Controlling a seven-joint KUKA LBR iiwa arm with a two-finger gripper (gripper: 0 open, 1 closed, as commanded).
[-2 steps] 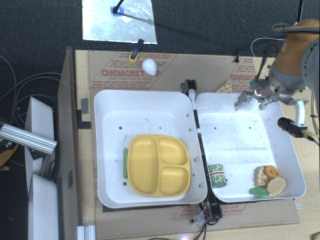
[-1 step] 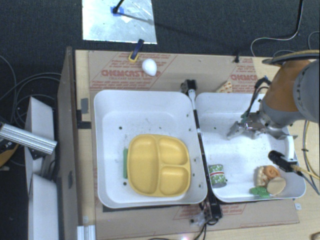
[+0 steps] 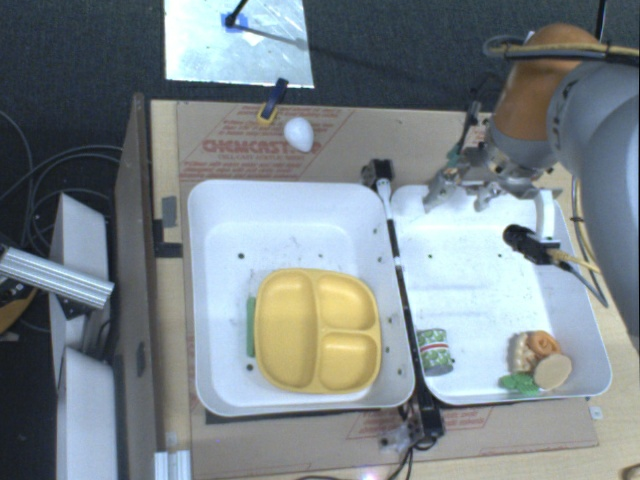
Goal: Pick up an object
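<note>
Camera view: two white bins side by side on a tabletop [image 3: 300,133]. A yellow divided plate [image 3: 318,328] fills the left bin [image 3: 215,268]. The right bin [image 3: 480,268] holds a small green-and-white can [image 3: 434,351] and toy food [image 3: 538,362] near its front edge. The gripper [image 3: 461,190] hovers over the bin's far edge, fingers spread apart, holding nothing.

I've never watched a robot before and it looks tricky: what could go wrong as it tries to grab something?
The hand hovers at the far rim of the right bin, while the small can and food pieces hug the near wall. Reaching there, it may bump the rim or only nudge them. The yellow tray in the left bin looks too wide and flat to pinch.
</note>
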